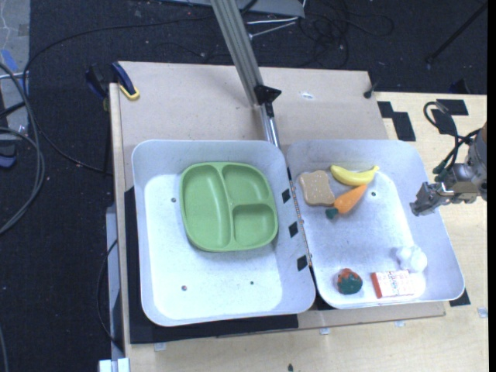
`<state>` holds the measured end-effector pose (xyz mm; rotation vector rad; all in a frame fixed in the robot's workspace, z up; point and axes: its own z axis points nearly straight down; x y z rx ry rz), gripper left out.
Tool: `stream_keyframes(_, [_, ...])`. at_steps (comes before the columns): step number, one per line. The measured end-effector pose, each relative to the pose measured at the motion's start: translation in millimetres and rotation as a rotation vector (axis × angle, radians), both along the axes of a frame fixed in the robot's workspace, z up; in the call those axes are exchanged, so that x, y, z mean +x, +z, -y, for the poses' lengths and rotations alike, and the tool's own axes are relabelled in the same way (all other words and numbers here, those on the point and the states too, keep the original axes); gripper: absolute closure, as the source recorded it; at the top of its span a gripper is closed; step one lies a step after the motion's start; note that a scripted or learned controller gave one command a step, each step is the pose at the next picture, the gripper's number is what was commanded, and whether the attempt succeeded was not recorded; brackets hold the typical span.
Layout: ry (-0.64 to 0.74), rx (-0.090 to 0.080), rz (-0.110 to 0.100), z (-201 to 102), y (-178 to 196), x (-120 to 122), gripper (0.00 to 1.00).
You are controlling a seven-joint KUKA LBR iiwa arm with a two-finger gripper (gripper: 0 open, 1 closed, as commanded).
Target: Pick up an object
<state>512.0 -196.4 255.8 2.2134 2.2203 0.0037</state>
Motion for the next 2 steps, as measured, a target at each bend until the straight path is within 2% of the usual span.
stream_keyframes(1, [0.005, 0.004, -0.007, -57.4, -13.8, 3.8, 1.0])
stream_keyframes(2, [0.005, 0.004, -0.005, -111.3, -11.5, 15.7, 1.0])
